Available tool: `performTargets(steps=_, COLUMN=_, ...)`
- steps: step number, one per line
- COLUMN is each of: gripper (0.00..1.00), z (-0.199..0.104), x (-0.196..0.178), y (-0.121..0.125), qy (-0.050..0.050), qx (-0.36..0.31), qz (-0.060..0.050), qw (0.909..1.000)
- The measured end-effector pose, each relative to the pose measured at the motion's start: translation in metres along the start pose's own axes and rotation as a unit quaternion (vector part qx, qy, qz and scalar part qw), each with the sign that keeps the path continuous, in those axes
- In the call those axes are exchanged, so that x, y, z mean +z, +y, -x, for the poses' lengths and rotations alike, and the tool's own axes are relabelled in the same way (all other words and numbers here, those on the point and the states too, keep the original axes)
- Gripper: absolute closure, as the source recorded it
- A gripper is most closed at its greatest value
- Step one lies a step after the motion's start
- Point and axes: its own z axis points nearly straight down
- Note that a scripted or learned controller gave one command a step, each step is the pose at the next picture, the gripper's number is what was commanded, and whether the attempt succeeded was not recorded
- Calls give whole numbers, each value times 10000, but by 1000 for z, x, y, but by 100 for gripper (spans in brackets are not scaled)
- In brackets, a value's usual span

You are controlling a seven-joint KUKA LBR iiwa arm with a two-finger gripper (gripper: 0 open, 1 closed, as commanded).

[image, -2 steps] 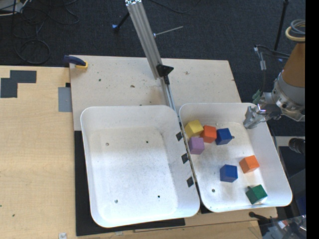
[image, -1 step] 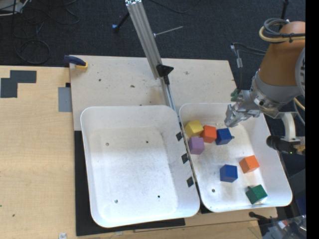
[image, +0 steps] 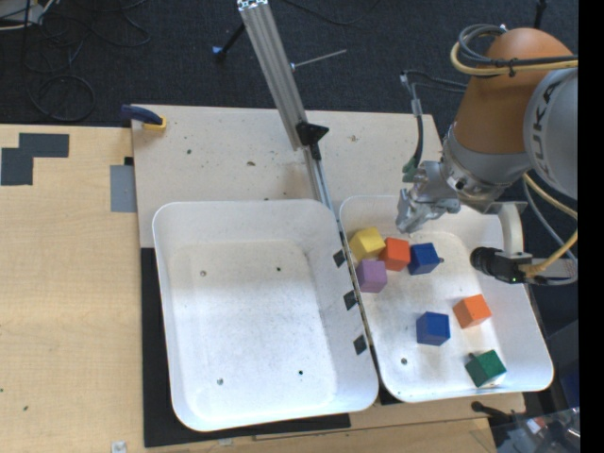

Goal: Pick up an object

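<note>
Two shallow white bins are seen side by side on a bench. The gripper point(image: 412, 217) is poised above the far end of the right bin point(image: 528, 371), just behind a cluster of yellow cube point(image: 367, 243), red-orange cube point(image: 397, 252), purple cube point(image: 372, 275) and blue cube point(image: 424, 258). Nothing is seen between the fingers; whether they are parted cannot be told

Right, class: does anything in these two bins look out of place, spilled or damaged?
Nothing stands out. All seven blocks sit loose inside the right bin, none spilled or damaged, and the claw hangs above the yellow block.
</note>
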Motion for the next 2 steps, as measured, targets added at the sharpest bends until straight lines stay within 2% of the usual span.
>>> performTargets(steps=1, gripper=100, z=-57, x=14, y=10, qy=2, qx=-2, qz=-14, qw=10000)
performTargets(steps=2, gripper=100, z=-108, x=8, y=18, qy=0, qx=0, qz=-3, qw=10000)
